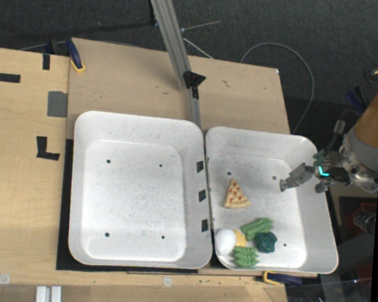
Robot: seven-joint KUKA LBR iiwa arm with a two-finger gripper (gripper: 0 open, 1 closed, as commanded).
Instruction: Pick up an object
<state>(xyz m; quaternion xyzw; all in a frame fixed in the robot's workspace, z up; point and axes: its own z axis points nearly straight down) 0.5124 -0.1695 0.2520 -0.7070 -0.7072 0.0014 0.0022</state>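
wooden bench (pixel 136 78) over a dark carpeted floor, blue clamps at its edges, a grey metal pole (pixel 175 42) slanting in from the top. two shallow white bins side by side on the bench: left bin (pixel 134 188) and right bin (pixel 312 235).

all candidate objects sit in the right bin. we note:
- a pizza slice toy (pixel 236 195), lying flat near the bin's middle, apart from the rest.
- a white egg (pixel 225 239) at the front left corner, touching a small yellow piece (pixel 241 238).
- a light green leafy toy (pixel 246 256) at the front rim, just beside the egg.
- a green pepper-like piece (pixel 256 227) and a dark teal lump (pixel 266 242), touching each other, just behind the leafy toy.

the gripper (pixel 292 179) reaches in from the right, over the right bin's back right part, near the wall. one dark finger shows clearly, pointing left and down; we cannot tell whether the pincer is spread or pressed together at this angle. nothing is visible between its tips. it is well apart from the pizza slice and farther from the front cluster.

progress, as we judge it: no pick made. every object lies on the bin floor, none lifted or tilted. what is left is nearly the whole job: choosing a target, descending onto it, closing, lifting. the isolated pizza slice looks the easiest approach, though flat; the cluster is crowded and hugs the corner wall.
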